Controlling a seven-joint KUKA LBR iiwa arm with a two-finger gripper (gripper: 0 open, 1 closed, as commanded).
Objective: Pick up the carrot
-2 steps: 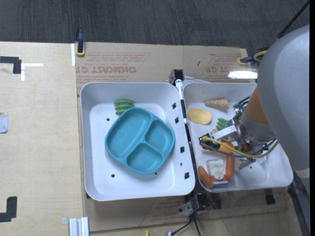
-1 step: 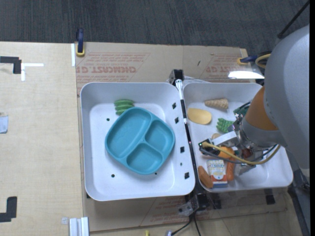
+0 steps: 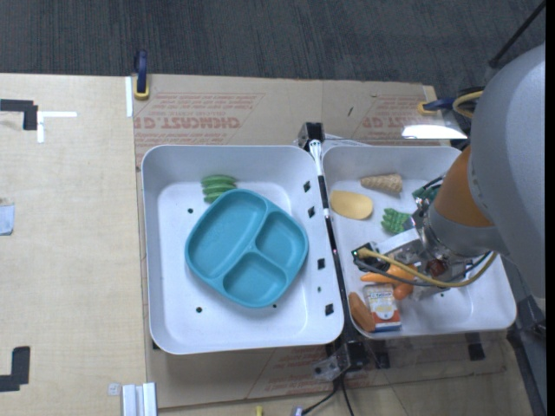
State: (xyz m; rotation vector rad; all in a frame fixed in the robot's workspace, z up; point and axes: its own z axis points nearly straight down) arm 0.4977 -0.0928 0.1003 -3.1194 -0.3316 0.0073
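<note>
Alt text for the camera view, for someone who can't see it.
The grey arm's gripper is down at a slim orange carrot in the right white bin; the left white bin holds a blue three-compartment plate.

It was plainly a robotics lab: a grey robot arm (image 3: pixel 516 137) stood over white bins (image 3: pixel 173 310) on a cardboard-covered tabletop (image 3: pixel 208 115), clamps (image 3: pixel 140 74) gripping its edge, carpet (image 3: pixel 260 24) beyond.

Partly covered by gripper (image 3: pixel 414 263): carrot (image 3: pixel 387 276). Half hidden behind arm (image 3: pixel 513 146): dark green item (image 3: pixel 428 191) in right bin (image 3: pixel 486 319). Cropped at right edge: arm. Too small to read: print on small carton (image 3: pixel 382 307).
</note>
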